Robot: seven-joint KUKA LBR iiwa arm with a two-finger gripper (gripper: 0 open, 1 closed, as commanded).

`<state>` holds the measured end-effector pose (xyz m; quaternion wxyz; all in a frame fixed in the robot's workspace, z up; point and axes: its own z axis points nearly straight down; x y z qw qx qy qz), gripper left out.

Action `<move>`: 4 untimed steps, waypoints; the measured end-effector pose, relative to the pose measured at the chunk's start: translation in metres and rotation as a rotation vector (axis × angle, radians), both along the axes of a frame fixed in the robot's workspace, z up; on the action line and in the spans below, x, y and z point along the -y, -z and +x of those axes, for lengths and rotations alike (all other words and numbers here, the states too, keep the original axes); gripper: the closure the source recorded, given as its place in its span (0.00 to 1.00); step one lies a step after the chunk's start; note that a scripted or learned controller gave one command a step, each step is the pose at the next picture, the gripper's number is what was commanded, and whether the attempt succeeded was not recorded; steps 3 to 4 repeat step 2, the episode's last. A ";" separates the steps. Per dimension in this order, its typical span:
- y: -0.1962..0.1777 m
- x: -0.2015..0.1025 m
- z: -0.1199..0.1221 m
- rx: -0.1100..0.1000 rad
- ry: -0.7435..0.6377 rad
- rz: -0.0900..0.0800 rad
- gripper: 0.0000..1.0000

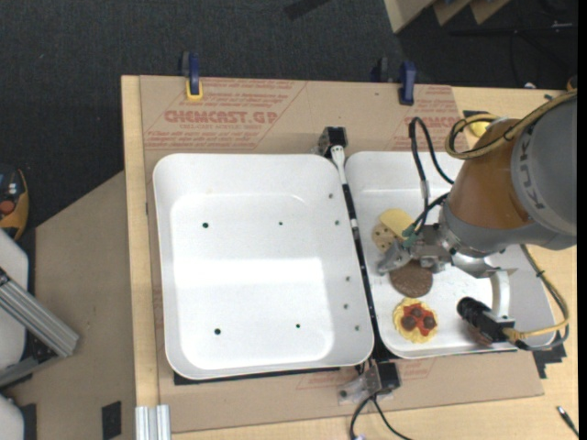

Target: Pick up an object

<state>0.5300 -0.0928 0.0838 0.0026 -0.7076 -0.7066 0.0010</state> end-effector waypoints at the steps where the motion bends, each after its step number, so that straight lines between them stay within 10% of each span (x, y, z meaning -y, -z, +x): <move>1: -0.011 0.001 0.002 0.006 0.000 -0.002 1.00; 2: -0.106 -0.066 0.000 0.013 -0.008 -0.001 1.00; 4: -0.106 -0.066 0.000 0.013 -0.008 -0.001 1.00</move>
